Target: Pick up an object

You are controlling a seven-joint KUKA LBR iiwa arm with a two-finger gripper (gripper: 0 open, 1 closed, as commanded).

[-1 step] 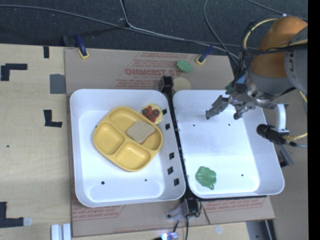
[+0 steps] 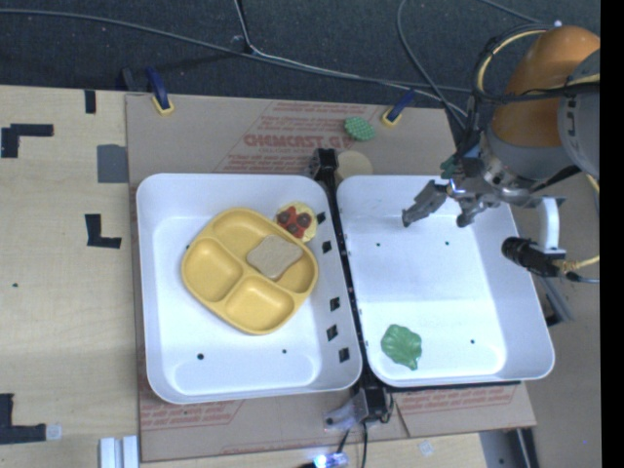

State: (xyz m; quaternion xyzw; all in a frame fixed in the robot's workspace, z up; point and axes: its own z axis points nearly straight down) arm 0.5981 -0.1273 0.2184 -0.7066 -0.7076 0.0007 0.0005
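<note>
My pincer (image 2: pixel 441 207) hangs open over the far end of the right bin (image 2: pixel 487 281), its two fingers spread apart with nothing between them. I judge I am at the approach step: no object is picked yet. The nearest candidate is the green leafy piece (image 2: pixel 401 345), which lies in the same bin, well apart from my pincer, toward the near edge and a little to its left in the view. Farther left, across the divider, the left bin (image 2: pixel 161 291) holds a yellow sectioned plate (image 2: pixel 219 271) with a tan bread slice (image 2: pixel 274 255) on it and a small red-topped item (image 2: pixel 296 220) just beside it. My next move calls for carrying the pincer over the green piece, keeping the fingers spread, then descending to straddle it before closing.
</note>
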